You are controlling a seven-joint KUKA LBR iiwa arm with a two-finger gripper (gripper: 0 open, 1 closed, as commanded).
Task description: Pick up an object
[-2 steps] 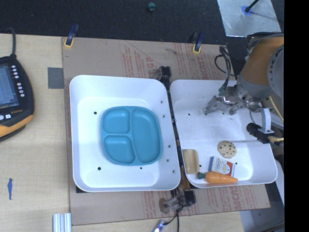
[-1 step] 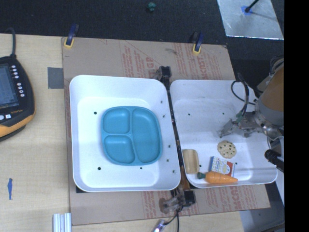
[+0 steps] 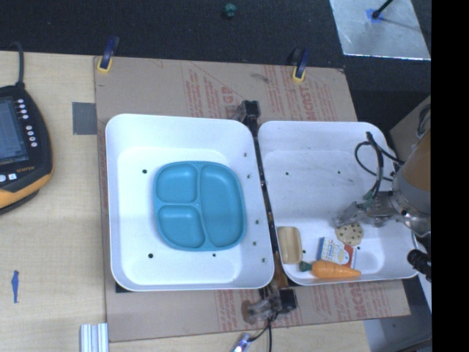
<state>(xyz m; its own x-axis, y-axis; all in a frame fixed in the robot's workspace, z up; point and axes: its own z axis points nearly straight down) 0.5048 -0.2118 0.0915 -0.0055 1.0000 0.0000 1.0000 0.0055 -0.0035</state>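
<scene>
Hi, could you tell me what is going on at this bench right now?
The arm reaches in from the right, its gripper low in the right bin just above a round cracker. A carrot, a small carton and a tan block lie nearby. The left bin holds a blue divided plate.

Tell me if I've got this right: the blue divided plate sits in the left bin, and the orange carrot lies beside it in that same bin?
Not quite. The blue divided plate does sit in the left bin, but the orange carrot lies in the right bin, near its front edge, as the camera view shows.
</scene>
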